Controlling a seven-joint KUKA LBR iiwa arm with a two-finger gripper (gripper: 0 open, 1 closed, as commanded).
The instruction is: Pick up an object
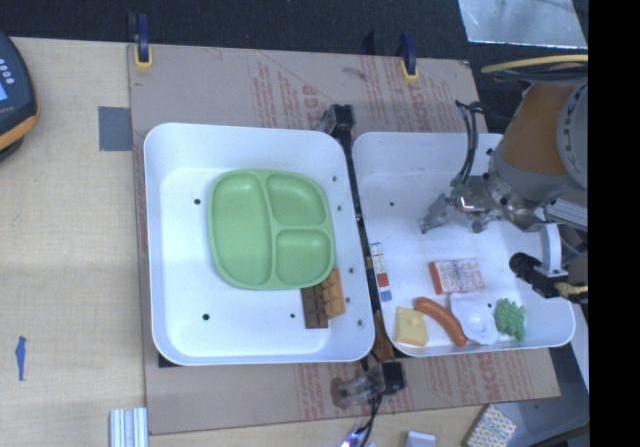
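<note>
- The gripper (455, 213) hovers over the upper half of the right bin (400, 160), jaws look spread with nothing between them, though the view is a bit soft there.
- Pickable stuff sits crammed in that bin's near edge: sausage (440, 320), yellow block (410, 326), red-and-white packet (456, 276), white piece (474, 319), green broccoli-looking thing (510, 318).
- Main risk: items touching each other, so a descent probably nudges a neighbour or grabs two.
- The flat packet may slip; the bin wall could block a finger.
</note>
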